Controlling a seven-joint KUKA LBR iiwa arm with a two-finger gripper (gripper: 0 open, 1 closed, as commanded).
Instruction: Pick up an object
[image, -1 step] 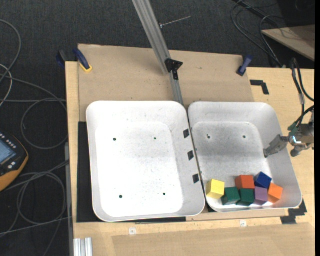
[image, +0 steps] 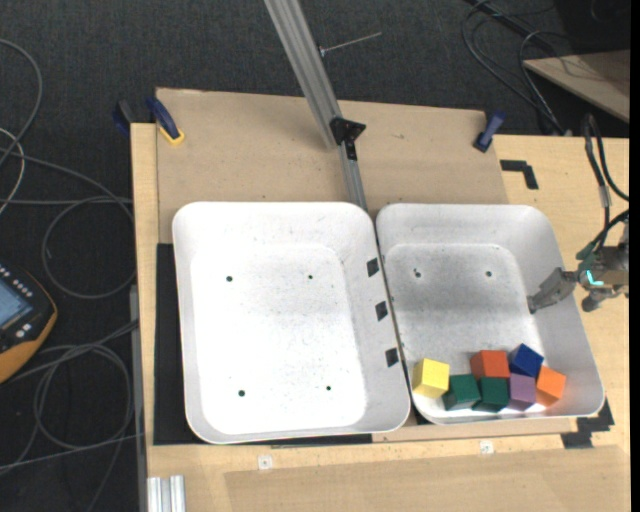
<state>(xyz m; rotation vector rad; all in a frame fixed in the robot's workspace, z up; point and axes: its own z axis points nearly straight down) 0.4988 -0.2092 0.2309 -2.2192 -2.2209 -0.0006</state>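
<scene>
Task looked barely started, if at all: nothing was lifted. The gripper (image: 548, 292) sat at the right rim of the right bin (image: 450, 225), low over the bin's right wall, w/ only a bit of the wrist showing at the frame's edge. Couldn't tell if it was released or clenched, too small & partly cut off. No object visible in it.

All candidate objs were bunched in the near right corner of that bin: yellow block (image: 432, 376) a little apart on the left of the group, then dark green block (image: 462, 390), another green block (image: 494, 392), red-orange block (image: 489, 363), purple block (image: 522, 388), blue block (image: 526, 359) & orange block (image: 550, 382), mostly touching each other. None were near the gripper; they lay well toward the viewer from it.

Left to do, by my read: travel to the cluster, descend, close on one block, raise it.

Obstacles: blocks packed tight against each other & the bin's front wall, so little finger room; the yellow one seemed the freest pick. Left bin (image: 270, 220) held no blocks. A metal post (image: 320, 90) rose behind the bins, clear of the route. Cables on the floor to the left, irrelevant
</scene>
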